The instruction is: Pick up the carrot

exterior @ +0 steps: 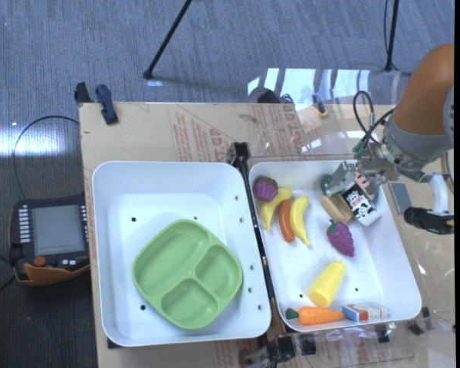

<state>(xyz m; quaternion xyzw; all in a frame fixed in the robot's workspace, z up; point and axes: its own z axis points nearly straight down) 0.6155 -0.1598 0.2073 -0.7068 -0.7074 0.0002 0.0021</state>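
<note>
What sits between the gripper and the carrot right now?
In the camera view, purple grapes and a yellow bottle lie between the gripper and the carrot.

I was working in a robotics lab. A teach pendant (50, 240) lay on the grey carpet (100, 29) beside the plywood bench (176, 125), and tripod legs (185, 14) stood behind two white bins (111, 182).

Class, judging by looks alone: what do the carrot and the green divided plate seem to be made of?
Carrot: probably moulded plastic, a toy; uniform orange body, flat green cap, smooth faint sheen.
Green plate: likely plastic or melamine; one even pale-green colour, rounded moulded compartments, satin finish. The exact material cannot be told.
</note>
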